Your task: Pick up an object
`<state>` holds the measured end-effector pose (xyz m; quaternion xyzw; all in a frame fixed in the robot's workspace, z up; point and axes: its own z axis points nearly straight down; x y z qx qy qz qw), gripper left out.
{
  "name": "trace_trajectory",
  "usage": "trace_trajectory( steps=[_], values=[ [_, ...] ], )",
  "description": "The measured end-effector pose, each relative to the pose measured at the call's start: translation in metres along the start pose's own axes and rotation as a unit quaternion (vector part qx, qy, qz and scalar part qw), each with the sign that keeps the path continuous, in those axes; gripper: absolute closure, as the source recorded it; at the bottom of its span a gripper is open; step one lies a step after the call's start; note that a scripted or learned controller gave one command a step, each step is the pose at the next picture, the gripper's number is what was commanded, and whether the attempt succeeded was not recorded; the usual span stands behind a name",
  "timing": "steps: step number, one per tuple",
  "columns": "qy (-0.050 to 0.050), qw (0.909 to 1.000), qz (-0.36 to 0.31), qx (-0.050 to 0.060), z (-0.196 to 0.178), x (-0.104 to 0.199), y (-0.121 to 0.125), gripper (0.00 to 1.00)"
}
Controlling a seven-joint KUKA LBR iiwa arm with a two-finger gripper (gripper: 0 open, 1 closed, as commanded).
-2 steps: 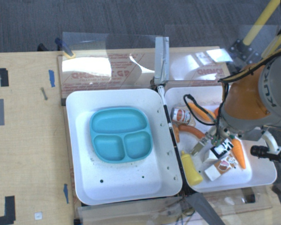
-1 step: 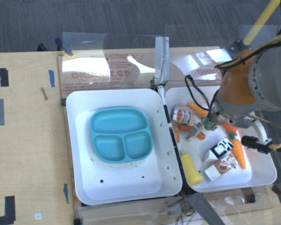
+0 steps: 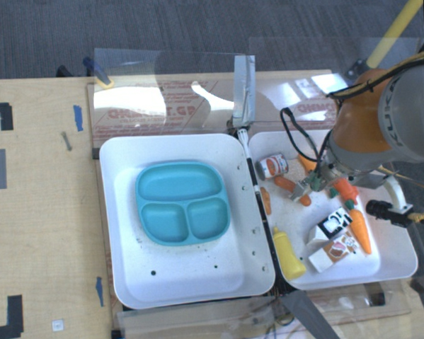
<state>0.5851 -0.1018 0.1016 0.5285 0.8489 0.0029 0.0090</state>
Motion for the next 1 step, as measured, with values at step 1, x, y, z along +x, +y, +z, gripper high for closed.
trace_trajectory(
  steps=[1],
  values=[
    [0.003,0.9993,0.038,0.0,-0.1076,0.0478,0.042,1.0]
  ],
)
